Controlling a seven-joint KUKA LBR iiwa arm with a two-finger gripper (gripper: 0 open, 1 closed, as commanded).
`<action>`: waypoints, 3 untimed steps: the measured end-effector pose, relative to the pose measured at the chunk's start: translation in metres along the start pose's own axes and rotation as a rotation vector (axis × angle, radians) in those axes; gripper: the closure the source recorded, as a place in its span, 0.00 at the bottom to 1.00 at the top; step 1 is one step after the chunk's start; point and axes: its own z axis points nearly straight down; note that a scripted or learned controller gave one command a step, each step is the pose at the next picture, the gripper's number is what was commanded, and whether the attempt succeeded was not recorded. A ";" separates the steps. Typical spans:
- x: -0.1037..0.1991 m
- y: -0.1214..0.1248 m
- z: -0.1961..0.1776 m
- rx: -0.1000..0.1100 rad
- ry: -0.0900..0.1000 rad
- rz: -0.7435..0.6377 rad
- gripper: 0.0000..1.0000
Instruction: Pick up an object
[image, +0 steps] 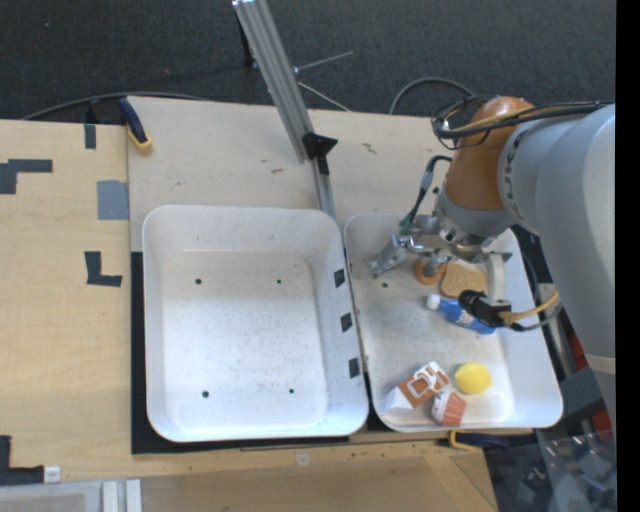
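Nearest to us, at the front edge of the desk (70, 400), runs bare wood with dark tape marks on its left part. Moving right, we come to the left bin (240, 225), its white floor speckled. Beside it sits the right bin (365, 300), which holds all the candidates. At its front lie an orange-and-white carton (424, 384), a small orange-capped item (449, 406) touching it, and a yellow ball (473, 378) just beside them. Further back we see a blue-and-white bottle (460, 311) lying on its side, and behind it a tan, bread-like piece (461, 277).

Above the back of this bin hangs the tool (400, 252), reaching in under the orange band (483, 165) of the arm. We cannot tell whether it is wide or narrow, and we see nothing held in it.

We judge the step in hand to be the approach and choice of target. The bottle lies near the tool, to its right and towards the front; the tan piece is just beside it. To do this well, we would centre over one item, keep away from the bin wall, and come straight down so neighbours are not nudged.
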 end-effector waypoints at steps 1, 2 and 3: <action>0.000 0.002 -0.014 -0.006 -0.001 -0.001 1.00; -0.003 -0.005 -0.061 -0.012 -0.001 0.001 1.00; -0.007 -0.004 -0.124 -0.014 -0.002 0.001 1.00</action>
